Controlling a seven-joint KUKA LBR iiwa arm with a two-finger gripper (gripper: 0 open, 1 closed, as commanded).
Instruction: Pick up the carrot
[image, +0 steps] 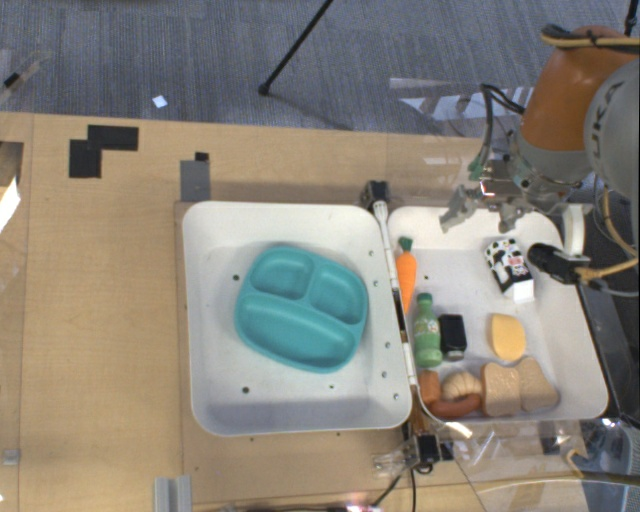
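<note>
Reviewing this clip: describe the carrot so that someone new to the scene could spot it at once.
Take the right-hand white bin, the one crowded with toy food. Along its left wall, at the far end, lies the carrot, just beyond the green bottle. It is the only slim orange cone with a green tip.

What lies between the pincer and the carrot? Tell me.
Bare white floor of the right bin, seen in the camera view: nothing sits between the pincer and the carrot.

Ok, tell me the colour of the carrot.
Orange, with a green top; the carrot shows in the camera view, in the right bin.
</note>
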